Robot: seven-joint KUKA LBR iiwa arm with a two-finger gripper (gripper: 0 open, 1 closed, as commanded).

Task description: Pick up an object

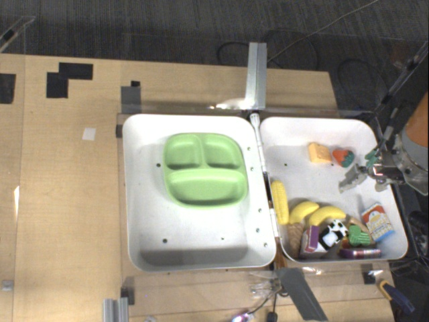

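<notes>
The bench [67, 180] carries two shallow white bins side by side. The left bin [144, 200] contains one green divided plate [204, 168], which lies flat near the bin's centre with two small compartments at the top and one wide compartment below.

The right bin [295, 136] holds the loose objects. An orange block [320, 153] lies in the upper part of the bin, and a small red and green piece [344, 157] sits just beside it on the right. An ear of corn [279, 202] lies along the left wall. Two bananas [315, 212] rest next to the corn, near the middle of the lower half. Below them, packed close together along the bottom wall, are a purple box [310, 241], a black and white toy [333, 233] and a dark purple tube [358, 251]. A small red and white carton [377, 221] lies near the lower right corner.

The arm enters from the right. The gripper [358, 173] is positioned over the right side of the right bin, between the orange block and the carton. Its fingers are spread apart, with nothing between them. No object is lifted; all objects rest in the bins.
</notes>
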